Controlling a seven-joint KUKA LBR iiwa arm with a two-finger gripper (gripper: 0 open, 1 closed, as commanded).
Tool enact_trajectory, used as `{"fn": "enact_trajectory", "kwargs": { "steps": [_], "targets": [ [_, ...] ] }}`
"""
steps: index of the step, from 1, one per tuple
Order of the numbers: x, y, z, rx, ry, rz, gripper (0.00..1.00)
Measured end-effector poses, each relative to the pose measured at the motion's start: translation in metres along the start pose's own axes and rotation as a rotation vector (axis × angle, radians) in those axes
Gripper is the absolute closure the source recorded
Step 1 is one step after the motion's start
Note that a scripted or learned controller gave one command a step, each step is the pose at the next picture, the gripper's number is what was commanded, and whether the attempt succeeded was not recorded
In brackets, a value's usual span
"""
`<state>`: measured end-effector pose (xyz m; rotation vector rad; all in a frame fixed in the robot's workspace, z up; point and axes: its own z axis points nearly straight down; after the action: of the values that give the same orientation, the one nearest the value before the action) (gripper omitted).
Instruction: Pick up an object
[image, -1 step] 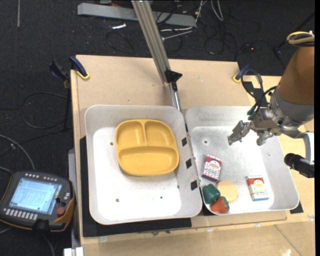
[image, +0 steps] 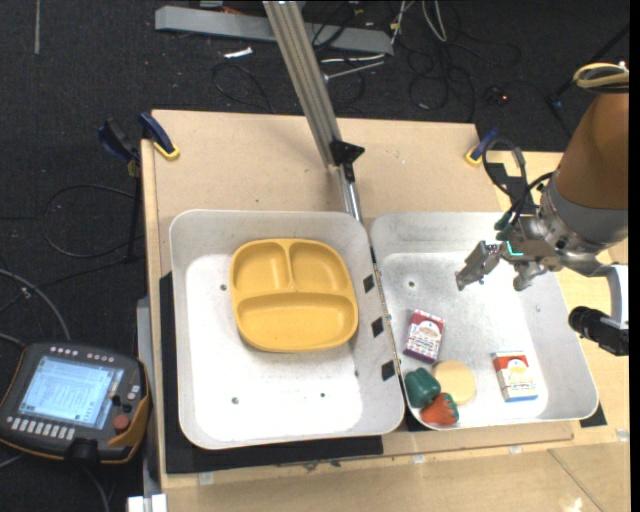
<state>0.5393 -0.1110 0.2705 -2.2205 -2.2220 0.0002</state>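
Fingers spread wide and empty, the gripper (image: 498, 264) hangs over the right bin (image: 560, 345) at frame right. Below it, lower center-right, lies a small red carton (image: 424, 336), likely light and stiff, best pinched across its narrow sides. A green-and-red vegetable toy (image: 430, 394), pale disc (image: 455, 378) and second carton (image: 515, 376) crowd nearby.

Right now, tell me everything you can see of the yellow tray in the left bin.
The yellow tray is a rounded-square plate that looks like moulded plastic, divided by raised ridges into three compartments: two smaller ones at the far side and one wide one nearer the camera. All three look bare. It lies flat and upright, slightly rotated, on the floor of the left bin, toward its far half. Nothing else touches it; the gripper is over the right bin.
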Motion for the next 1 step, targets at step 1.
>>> {"fn": "enact_trajectory", "kwargs": {
  "steps": [1],
  "targets": [
    [-0.0058,0.0003,0.0452,0.004,0.000,0.002,0.00]
  ]
}}
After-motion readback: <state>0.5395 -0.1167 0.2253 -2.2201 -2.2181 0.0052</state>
